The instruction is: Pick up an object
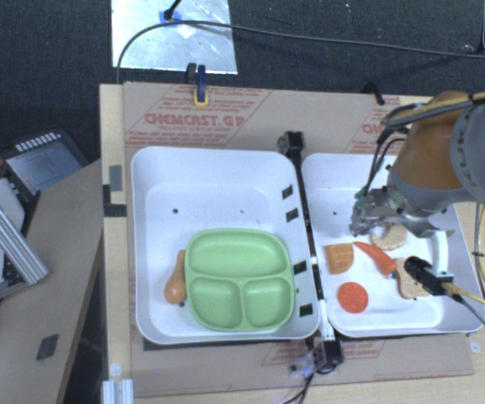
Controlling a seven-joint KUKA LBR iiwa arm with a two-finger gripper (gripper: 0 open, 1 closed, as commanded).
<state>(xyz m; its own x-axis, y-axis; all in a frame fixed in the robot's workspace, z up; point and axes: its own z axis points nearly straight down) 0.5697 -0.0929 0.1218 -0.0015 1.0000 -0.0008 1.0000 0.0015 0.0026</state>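
Red print "CHEMCAST GP" shows on brown board (pixel 226 116) behind the shallow white left bin (pixel 154 225). In that bin: pale green 3-section plastic tray (pixel 238 278), w/ tan pear-shaped toy (pixel 176 280) touching the tray's left edge. Right white bin (pixel 331 183) is beside the tray: orange cube (pixel 338 257), red disc (pixel 353 297), red-orange chilli shape (pixel 375 256), round beige piece (pixel 391 237). Gripper (pixel 367 219) hangs just above the chilli; jaw state can't tell.

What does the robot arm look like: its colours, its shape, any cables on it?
The thick, rounded grey robot arm carries an orange band above the wrist. Thin dark cables run along it toward the grey metal gripper, which looks small and blocky. I cannot make out any markings.
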